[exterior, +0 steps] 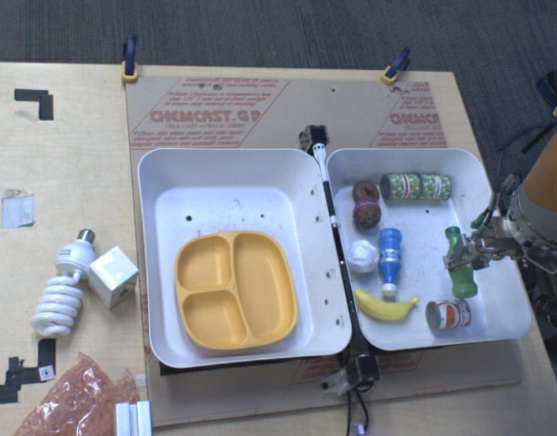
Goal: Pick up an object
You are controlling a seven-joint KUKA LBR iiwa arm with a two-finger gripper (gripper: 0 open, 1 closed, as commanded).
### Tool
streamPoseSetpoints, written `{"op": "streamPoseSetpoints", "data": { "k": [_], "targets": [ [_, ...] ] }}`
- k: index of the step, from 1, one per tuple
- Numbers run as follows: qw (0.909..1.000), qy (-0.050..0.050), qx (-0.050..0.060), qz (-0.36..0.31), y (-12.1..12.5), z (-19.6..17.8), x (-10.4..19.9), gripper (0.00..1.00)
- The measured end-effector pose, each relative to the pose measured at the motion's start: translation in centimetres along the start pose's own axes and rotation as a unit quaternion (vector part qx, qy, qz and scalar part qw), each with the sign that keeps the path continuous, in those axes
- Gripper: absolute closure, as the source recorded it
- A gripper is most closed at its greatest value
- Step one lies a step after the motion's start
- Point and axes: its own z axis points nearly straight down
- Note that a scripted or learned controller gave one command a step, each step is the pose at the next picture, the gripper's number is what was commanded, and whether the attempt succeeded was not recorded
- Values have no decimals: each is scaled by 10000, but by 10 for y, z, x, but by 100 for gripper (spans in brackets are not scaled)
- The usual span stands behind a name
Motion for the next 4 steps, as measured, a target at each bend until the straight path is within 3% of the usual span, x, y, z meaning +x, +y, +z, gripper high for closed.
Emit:
{"op": "streamPoseSetpoints", "data": {
  "k": [1, 2, 3, 4],
  "targets": [
    [10000, 0, -5, -2, 7, -23, 75, 100],
    [10000, 2, 5, 0, -12, -20, 115, 100],
    [10000, 3, -4, -4, -11, -21, 149, 100],
    [10000, 2, 4, -2, 30, -4, 192, 100]
  ]
}}
